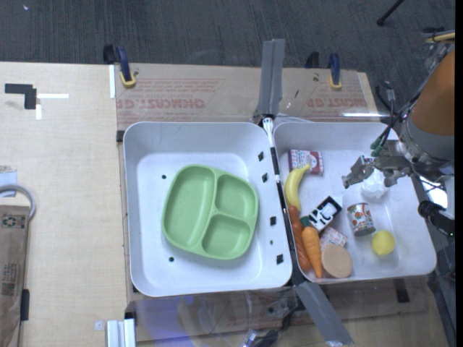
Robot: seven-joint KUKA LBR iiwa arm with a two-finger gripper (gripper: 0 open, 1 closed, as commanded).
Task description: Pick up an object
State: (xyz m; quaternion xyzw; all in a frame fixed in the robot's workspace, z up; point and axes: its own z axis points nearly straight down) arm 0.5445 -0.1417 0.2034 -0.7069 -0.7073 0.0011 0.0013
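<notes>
My gripper point(374, 177) hangs over the upper right part of the right bin point(340, 137), open, its fingers point(355, 173) spread to either side of a small white crumpled object point(375, 189). Nothing sits between them that I can see lifted. Below it stand a small red-labelled can point(359, 219) and a yellow lemon point(383, 243). Along the bin's left side lie a banana point(294, 184), an orange carrot point(310, 249), a black-and-white item point(324, 210), a round tan slice point(336, 261) and a red-and-white packet point(308, 161).
The left bin point(145, 150) holds a green divided plate point(210, 212). A grey divider bar point(271, 78) runs between the bins at the back. Clamps point(126, 71) hold cardboard behind the bins. A brown paper bag point(13, 262) lies at far left.
</notes>
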